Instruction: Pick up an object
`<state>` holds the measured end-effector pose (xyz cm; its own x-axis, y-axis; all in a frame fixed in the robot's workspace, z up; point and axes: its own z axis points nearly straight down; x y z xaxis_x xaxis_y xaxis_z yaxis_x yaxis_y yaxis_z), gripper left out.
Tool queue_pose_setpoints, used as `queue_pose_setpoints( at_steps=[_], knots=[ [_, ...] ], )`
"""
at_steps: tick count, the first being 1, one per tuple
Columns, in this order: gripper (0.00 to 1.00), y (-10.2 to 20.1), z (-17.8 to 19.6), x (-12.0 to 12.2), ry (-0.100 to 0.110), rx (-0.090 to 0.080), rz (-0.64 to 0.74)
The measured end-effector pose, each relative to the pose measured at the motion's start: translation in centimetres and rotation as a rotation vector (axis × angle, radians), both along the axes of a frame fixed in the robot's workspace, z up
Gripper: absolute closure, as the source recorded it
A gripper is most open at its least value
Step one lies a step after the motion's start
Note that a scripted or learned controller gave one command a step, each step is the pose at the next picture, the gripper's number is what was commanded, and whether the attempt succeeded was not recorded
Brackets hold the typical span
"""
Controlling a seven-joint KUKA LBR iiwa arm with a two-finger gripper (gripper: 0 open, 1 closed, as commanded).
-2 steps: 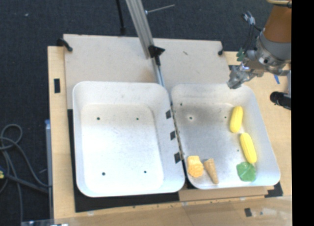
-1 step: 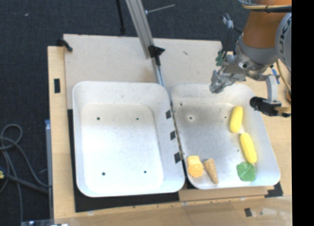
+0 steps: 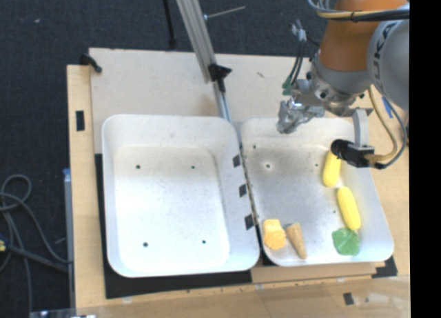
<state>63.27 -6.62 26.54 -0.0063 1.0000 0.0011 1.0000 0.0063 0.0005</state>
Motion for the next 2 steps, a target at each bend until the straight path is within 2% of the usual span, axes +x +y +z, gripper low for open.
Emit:
queue_pose_setpoints(
  at_steps=[2],
  knots=[
    [1.0, 10.2, 0.8, -2.6, 0.001, 0.001, 0.001]
  ],
)
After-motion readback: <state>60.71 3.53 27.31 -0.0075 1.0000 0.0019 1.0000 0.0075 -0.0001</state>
